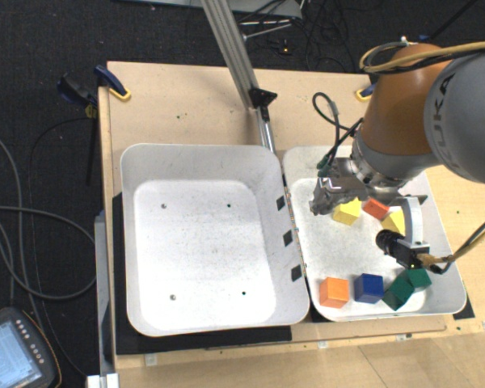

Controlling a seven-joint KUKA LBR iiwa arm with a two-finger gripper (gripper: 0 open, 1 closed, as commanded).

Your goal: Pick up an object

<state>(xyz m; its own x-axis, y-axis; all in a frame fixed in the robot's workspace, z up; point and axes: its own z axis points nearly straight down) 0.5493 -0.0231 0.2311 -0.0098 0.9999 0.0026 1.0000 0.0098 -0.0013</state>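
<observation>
1. Here's the bench (186, 103), spread wide under everything, with both bins on it side by side.
2. The left bin (202, 241) sits at 9 o'clock of its neighbour, their rims just about touching.
3. The right bin (314, 253) carries all the blocks, in its middle and along its 6 o'clock edge.
4. My arm (404, 111) reaches in from 3 o'clock and hangs over the 12 o'clock half of the right bin.
5. My gripper (325, 199) is down low at about 10 o'clock in the right bin. I cannot tell if it is spread or pressed together, and I see nothing held in it.
6. The yellow block (347, 213) lies just at 4 o'clock of my gripper, very close. I cannot tell whether they touch.
7. The red block (376, 209) is right at 3 o'clock of the yellow block, partly under my wrist.
8. A yellow piece (396, 221) lies at 4 o'clock of the red block, close by.
9. Along the 6 o'clock edge runs a row: the orange cube (334, 291), then the blue cube (369, 288) near it at 3 o'clock.
10. The dark green block (398, 294) is up against the blue cube at 3 o'clock, and the green block (420, 279) touches it at 1 o'clock.
</observation>
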